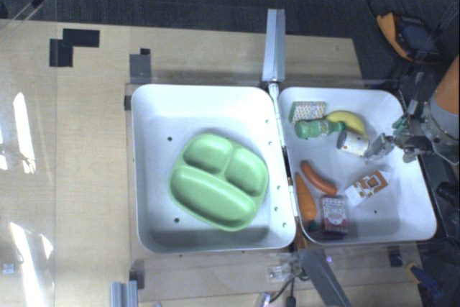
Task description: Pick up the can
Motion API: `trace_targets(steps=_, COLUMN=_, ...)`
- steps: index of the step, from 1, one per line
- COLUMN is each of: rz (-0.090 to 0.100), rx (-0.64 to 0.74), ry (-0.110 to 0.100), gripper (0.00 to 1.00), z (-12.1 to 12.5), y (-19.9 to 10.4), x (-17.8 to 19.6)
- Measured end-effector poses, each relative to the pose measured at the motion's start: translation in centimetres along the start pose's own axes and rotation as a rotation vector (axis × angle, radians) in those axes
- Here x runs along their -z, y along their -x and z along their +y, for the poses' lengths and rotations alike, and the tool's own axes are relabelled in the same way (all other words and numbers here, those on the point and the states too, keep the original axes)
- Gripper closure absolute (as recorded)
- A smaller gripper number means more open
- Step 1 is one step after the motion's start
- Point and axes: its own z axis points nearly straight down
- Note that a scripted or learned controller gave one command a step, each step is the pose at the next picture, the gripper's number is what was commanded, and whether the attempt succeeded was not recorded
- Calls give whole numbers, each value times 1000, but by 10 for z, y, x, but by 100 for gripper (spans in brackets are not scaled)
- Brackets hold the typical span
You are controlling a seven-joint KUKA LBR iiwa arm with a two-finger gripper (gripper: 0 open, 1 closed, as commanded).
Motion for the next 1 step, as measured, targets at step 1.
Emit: trace_targets(steps=1, rz=0, rx=-84, ry=0, gripper=0, z=71, y=-25, x=-68)
